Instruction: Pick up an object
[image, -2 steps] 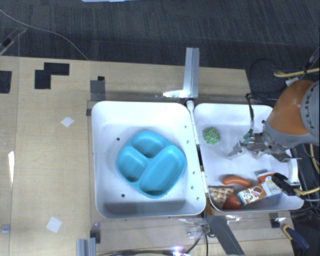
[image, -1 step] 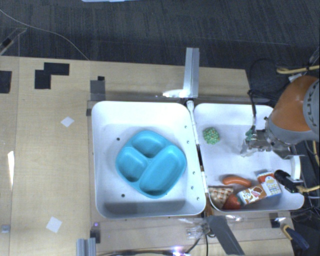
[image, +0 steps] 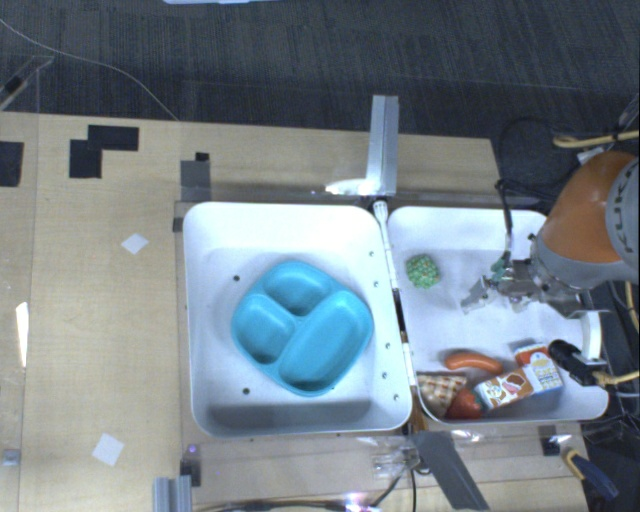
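In the right bin (image: 450, 235) a green knobbly ball (image: 422, 270) lies near the back left. Along the bin's front edge lie an orange sausage (image: 472, 361), a small carton with an orange and white label (image: 522, 381), a brown waffle-like piece (image: 440, 386) and a red item (image: 462, 405). My gripper (image: 487, 288) hovers over the bare middle of this bin, right of the ball and above the sausage. Nothing shows in its grasp.
A blue divided plate (image: 302, 326) with three compartments rests in the left bin (image: 215, 290). The grey arm with its orange band (image: 590, 215) comes in over the right bin's right side. Black cables (image: 575, 360) hang by that bin's right wall.
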